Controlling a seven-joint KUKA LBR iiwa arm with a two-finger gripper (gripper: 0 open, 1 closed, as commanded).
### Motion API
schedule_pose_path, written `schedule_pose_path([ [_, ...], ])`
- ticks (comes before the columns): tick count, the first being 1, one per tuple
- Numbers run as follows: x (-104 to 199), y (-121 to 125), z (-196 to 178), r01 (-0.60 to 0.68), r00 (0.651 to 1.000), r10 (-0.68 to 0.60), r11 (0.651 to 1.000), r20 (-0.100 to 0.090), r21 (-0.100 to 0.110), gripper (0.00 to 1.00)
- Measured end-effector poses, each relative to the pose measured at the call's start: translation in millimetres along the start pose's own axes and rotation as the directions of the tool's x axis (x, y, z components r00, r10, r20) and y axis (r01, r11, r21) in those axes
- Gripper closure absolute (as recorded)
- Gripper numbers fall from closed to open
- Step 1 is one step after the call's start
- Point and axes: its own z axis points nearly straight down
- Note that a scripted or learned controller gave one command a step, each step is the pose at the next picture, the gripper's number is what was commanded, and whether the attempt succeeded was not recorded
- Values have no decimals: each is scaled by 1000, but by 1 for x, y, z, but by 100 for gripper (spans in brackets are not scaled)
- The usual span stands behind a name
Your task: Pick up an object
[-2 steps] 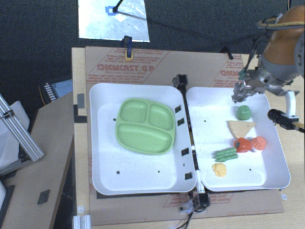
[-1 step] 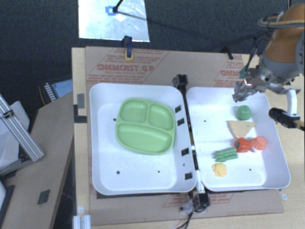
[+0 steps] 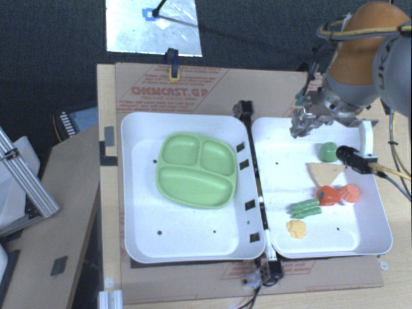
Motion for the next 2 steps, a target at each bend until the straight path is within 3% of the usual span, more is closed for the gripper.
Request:
schedule_pose_path([
  [2,113,-17,5,0,1000,0,1000,-1,2,100],
])
